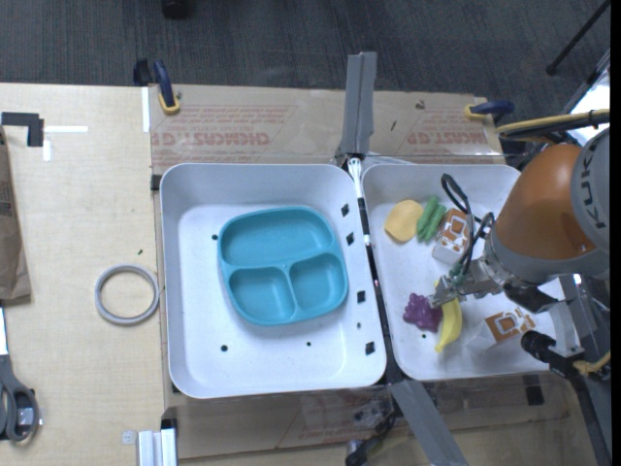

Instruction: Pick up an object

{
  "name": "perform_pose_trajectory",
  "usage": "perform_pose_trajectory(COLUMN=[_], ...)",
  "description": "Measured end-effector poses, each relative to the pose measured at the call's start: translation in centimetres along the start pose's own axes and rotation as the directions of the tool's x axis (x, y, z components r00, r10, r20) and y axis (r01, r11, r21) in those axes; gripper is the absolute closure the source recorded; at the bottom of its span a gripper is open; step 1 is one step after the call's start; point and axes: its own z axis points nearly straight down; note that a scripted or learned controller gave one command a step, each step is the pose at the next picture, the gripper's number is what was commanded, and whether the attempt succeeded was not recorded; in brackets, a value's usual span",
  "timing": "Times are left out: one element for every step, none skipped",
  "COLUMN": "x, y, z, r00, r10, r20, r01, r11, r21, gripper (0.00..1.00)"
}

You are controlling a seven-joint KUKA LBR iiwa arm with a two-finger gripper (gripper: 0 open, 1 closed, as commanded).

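Note:
The right bin [485,175] holds several toy items. A yellow lemon-shaped piece [402,220] and a green piece [430,219] lie at its back left, with a small orange-and-white carton [452,235] beside them. A purple grape bunch [420,312] and a yellow banana [449,326] lie near the front, and a second carton [506,326] is to their right. My gripper [456,287] hangs low over the bin, just above the banana's top end and right of the grapes. The orange wrist band [543,212] covers the bin's right part.
The left bin [184,289] carries a blue three-compartment tray [281,265]. A grey divider post [358,105] stands between the bins at the back. On the bench to the left lie a grey ring [127,293] and scissors [17,408].

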Motion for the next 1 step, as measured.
perform_pose_trajectory(x=[5.88], y=[4.38], z=[-9.09], r00=[0.896], r10=[0.445], r20=[0.003], r01=[-0.445], r11=[0.896], r21=[0.001], gripper=[1.0])
